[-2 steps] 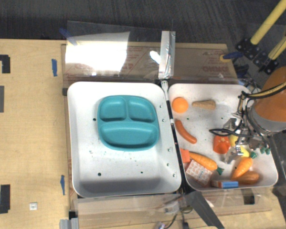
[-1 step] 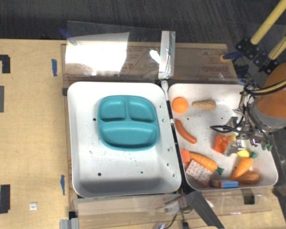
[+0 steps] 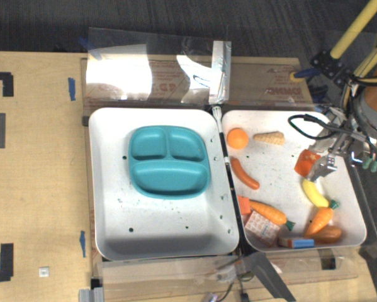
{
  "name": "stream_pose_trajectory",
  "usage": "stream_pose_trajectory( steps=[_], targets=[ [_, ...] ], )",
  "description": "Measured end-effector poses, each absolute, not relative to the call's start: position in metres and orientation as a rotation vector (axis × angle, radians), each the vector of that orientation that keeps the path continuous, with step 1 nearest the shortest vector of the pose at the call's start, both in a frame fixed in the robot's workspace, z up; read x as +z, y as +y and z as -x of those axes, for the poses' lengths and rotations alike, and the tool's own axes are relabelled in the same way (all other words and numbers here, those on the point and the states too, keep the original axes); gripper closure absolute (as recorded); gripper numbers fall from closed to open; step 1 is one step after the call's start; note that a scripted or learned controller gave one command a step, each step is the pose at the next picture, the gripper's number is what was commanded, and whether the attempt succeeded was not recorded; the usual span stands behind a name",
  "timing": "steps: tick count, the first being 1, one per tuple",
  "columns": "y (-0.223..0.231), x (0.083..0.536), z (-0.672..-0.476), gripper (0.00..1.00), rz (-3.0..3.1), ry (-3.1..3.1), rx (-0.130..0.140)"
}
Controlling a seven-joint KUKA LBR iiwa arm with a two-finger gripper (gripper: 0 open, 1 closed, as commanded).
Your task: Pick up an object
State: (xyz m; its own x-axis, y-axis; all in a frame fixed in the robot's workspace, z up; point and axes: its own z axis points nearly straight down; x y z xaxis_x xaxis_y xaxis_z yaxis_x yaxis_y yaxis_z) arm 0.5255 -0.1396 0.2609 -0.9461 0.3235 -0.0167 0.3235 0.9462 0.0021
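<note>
The right bin holds several toy foods. An orange ball and a pale cone-shaped piece lie at its back. A red sausage sits near the left wall. My gripper hangs low over the bin's right side, right beside a red-orange block and just above a yellow banana. Whether it touches the block I cannot tell. At the front lie a carrot, a second carrot and a patterned box.
The left bin bears a teal divided plate. Black cables loop over the right bin's back right corner. A clear plastic sheet stands behind the bins. A red and blue item lies by the front wall.
</note>
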Motion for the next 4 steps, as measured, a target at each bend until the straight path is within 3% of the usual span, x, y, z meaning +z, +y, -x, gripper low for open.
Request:
stream_pose_trajectory(
  steps=[1, 2, 3, 4],
  targets=[
    [-0.14, 0.257, -0.524, 0.0, -0.517, 3.09, -0.001],
    [-0.138, 0.112, -0.513, 0.0, -0.596, 3.052, -0.006],
    [-0.103, 0.089, -0.489, 0.0, -0.552, 3.077, 0.002],
    [-0.154, 0.121, -0.587, 0.0, -0.449, 3.098, -0.001]
  ],
)
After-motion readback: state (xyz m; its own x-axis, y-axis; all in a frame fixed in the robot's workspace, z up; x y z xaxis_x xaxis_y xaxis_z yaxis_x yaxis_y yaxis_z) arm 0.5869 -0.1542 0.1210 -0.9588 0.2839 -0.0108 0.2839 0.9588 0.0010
